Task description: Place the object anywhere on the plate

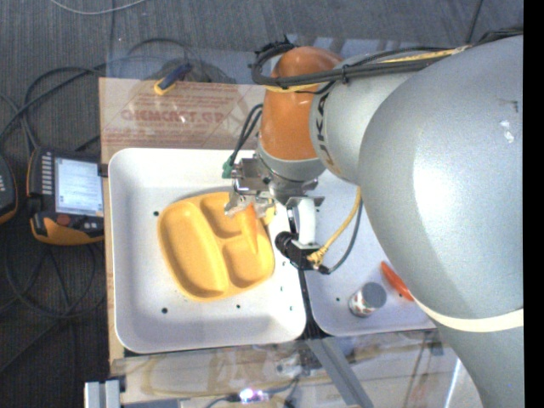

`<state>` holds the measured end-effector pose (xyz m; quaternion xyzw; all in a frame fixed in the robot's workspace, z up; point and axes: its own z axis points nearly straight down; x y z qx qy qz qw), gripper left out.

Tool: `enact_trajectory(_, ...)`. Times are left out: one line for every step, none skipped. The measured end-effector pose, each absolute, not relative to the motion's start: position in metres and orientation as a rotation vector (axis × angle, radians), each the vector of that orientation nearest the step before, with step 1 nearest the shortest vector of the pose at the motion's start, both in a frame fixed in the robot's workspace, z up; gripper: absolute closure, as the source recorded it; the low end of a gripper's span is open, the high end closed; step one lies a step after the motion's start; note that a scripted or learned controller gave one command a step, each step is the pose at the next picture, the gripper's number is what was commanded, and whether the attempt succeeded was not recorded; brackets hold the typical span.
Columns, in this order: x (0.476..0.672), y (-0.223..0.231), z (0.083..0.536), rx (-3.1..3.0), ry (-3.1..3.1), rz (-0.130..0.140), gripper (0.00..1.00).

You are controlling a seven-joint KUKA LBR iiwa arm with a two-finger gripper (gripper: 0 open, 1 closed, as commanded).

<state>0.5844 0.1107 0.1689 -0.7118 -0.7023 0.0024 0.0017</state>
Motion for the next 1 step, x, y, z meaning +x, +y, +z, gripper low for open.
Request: enact_trajectory(0.5845,0.1107,0.1691,-2.234,-2.204,0.007,0.0)
